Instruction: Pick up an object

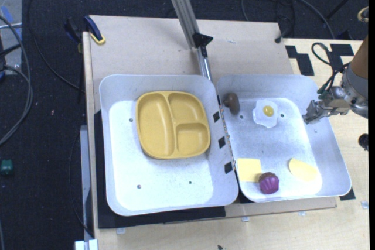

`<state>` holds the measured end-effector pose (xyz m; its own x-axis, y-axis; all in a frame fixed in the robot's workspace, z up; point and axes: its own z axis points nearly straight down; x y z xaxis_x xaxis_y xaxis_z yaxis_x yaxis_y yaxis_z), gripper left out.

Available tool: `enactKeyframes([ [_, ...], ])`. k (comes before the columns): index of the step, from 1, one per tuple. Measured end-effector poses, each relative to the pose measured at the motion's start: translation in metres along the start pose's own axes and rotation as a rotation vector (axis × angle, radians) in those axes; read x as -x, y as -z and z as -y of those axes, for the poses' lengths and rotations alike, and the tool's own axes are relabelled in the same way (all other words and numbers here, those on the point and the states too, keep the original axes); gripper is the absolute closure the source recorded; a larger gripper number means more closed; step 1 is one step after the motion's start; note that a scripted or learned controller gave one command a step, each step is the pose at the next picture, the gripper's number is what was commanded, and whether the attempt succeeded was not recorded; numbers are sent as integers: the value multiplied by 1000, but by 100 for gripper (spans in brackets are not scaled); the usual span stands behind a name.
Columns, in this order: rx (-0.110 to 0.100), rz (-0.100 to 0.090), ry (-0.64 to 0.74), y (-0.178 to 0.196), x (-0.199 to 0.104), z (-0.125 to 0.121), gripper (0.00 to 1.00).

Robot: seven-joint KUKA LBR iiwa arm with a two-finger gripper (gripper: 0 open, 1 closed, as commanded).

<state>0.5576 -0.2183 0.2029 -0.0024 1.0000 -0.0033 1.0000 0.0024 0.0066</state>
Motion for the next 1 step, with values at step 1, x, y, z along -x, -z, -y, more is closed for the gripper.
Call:
enactKeyframes([
  [1,-1,-1,0,37,0,-1,100],
])
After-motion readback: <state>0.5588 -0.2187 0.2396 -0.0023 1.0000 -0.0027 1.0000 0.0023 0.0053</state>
